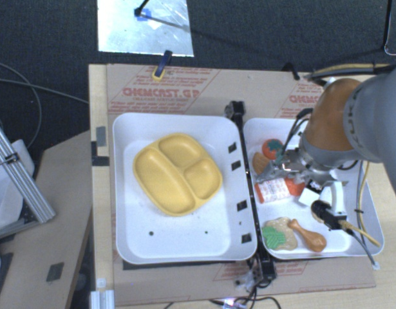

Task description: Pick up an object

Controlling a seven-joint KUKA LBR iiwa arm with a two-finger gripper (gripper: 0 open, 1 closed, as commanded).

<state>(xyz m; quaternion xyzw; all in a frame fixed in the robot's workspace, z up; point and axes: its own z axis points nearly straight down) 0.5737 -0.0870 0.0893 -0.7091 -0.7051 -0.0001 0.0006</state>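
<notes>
My gripper (279,169) hangs low over the left half of the right bin (371,201), with the grey arm reaching in from the right. Just below it lies a white and red packet (272,190). An orange round toy with a green top (272,148) sits just above the gripper. A brownish piece (260,162) lies to its left, partly hidden. Near the bin's front edge are a green and beige toy food (279,234) and a tan drumstick (309,236). I see nothing lifted off the bin floor.
The left bin (130,237) holds a yellow divided plate (177,173). A black divider with clips (244,172) runs between the bins. A sheet of cardboard (185,89) lies under both, with a shiny square sheet (145,17) behind.
</notes>
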